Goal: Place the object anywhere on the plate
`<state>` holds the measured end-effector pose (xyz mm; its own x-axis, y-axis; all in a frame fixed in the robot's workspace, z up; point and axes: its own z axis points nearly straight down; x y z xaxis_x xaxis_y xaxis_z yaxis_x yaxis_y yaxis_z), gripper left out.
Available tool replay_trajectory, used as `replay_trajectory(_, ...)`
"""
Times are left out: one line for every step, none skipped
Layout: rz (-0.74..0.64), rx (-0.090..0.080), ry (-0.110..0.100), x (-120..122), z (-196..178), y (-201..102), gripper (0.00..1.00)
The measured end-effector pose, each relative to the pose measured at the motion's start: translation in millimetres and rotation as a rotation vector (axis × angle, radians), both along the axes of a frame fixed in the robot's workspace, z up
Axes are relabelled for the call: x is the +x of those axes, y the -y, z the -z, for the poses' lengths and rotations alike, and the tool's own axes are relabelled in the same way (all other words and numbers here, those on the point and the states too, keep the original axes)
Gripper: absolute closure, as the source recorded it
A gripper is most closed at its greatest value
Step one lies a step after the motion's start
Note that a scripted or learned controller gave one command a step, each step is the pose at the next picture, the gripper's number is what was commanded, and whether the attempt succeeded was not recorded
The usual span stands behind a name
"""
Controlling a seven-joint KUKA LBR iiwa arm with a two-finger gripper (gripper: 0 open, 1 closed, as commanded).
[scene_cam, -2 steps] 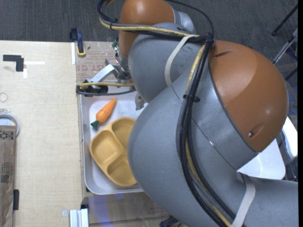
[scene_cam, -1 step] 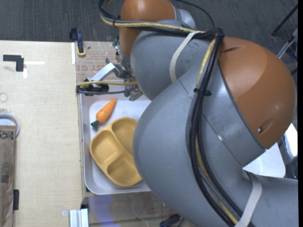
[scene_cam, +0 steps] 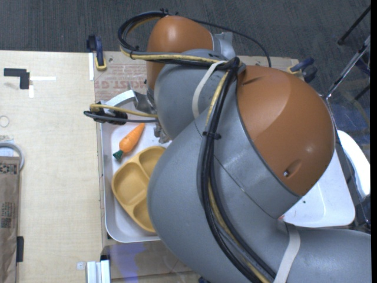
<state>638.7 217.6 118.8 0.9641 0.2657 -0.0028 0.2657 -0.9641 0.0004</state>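
Observation:
An orange toy carrot (scene_cam: 132, 138) with a green top lies on the floor of the left white bin (scene_cam: 108, 158), its tip pointing up and to the right. Just below it sits a yellow divided plate (scene_cam: 133, 185), partly covered by the arm. The carrot's green end is close to the plate's upper rim, but the carrot rests on the bin floor, not on the plate. My gripper (scene_cam: 144, 103) hangs at the bin's far end, above and slightly right of the carrot, mostly hidden under the grey arm. Nothing shows between it and the carrot.
The big grey and orange arm (scene_cam: 247, 158) covers most of both bins. A piece of the right white bin (scene_cam: 330, 208) shows past it. A pale wooden bench top (scene_cam: 47, 158) stretches to the left, with a brown packet (scene_cam: 9, 217) at its edge.

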Motion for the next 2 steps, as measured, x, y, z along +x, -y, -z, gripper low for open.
replay_trajectory(-0.001, 0.001, 0.0, 14.2, 27.6, -9.3, 1.0)
replay_trajectory(-0.093, -0.005, 0.012, -13.0, 26.3, -7.4, 1.0)
